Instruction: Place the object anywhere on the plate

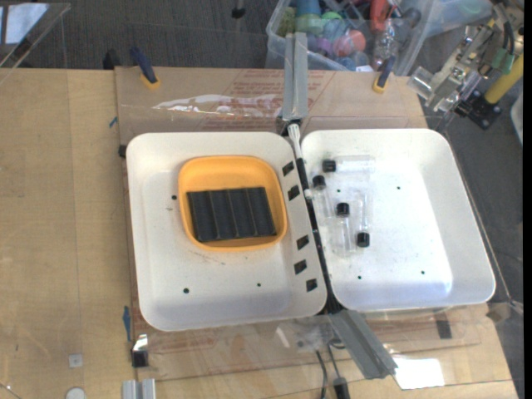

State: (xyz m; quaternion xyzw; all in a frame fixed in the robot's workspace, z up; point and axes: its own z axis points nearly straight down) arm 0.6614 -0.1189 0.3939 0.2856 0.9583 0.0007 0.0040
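Down at the near edge of the wooden bench (58,223) lie a grey metal bar (362,349) and a small white label (420,373). Just behind them sit two white bins side by side, touching in the middle.

The left bin (158,289) holds an orange plate (193,177). A black block with ridges (231,214) lies flat on the plate, right in its middle.

The right bin (432,223) holds a few little clear tubes with black caps (345,210). They lie close together near the wall next to the left bin.

The gripper (455,77) is far back on the right, past the far corner of the right bin and well apart from the plate. It is small and mixed up with other parts, so I cannot tell if it is spread or pressed together.

A clear box of colourful toys (357,15) stands behind the bench.
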